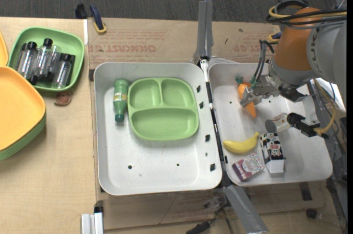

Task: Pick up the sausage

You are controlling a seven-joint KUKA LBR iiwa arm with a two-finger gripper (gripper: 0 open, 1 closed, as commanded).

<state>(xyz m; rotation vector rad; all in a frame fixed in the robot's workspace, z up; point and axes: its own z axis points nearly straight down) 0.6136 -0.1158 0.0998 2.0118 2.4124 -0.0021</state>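
Observation:
My gripper [251,96] is low in the right bin [309,169], near its back left corner. It sits right over an orange carrot-like item [249,107] with a green tip [240,81], and part of that item is hidden under it. A small pale, stubby piece [278,121] lies just right of the gripper, beside a black part of the arm's hardware [300,122]. I cannot tell which of these items is the sausage.
A banana [242,144], a patterned box [272,151] and a purple-edged pouch [248,166] lie at the right bin's front. The left bin [154,169] holds a green divided plate [163,108] and a green bottle [119,99]. Orange plates [19,114] and a green tray of vials [47,59] sit on the bench at left.

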